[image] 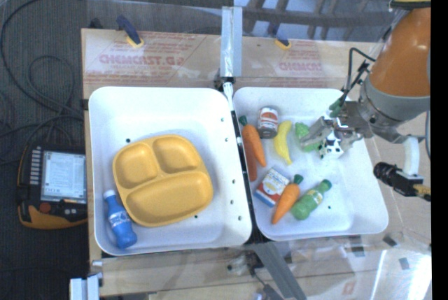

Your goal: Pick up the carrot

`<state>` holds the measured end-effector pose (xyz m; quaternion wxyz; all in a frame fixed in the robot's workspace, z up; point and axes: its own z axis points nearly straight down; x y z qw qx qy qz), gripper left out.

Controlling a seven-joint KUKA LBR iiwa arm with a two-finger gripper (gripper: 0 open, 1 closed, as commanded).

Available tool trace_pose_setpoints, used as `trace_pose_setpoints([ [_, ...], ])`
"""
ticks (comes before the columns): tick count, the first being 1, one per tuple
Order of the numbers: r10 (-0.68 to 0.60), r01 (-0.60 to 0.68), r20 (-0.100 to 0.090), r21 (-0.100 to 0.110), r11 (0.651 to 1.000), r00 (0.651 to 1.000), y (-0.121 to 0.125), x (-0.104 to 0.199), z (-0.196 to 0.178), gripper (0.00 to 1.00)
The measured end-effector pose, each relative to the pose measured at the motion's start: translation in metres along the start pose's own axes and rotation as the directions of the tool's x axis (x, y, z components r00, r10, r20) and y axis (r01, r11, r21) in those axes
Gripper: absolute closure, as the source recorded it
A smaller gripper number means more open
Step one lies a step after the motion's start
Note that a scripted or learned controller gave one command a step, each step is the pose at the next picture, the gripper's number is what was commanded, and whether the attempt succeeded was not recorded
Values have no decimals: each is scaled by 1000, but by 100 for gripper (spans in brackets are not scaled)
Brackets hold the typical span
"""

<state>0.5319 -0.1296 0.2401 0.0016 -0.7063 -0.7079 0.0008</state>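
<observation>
Arm (402,75) low over right bin (364,222), apart from carrot (253,143)

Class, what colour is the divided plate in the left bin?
Yellow. The divided plate shows clearly in the camera view, beside a blue bottle.

We see bright, even light from above. The white bins (161,99) are almost overexposed, with only soft, short shadows under the yellow plate (164,180). The clear panels (175,15) behind the bins show pale glare. The whole picture is slightly soft.
</observation>
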Motion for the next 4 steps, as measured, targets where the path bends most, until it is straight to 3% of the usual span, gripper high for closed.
trace_pose_setpoints([
  [1,-64,64,-1,2,998,998,-49,28,81,0],
  [2,198,-198,-7,-17,980,980,-42,21,147,0],
  [3,199,-200,-7,-31,979,980,-38,20,133,100],
  [4,-98,98,0,-1,995,995,-48,54,58,100],
])
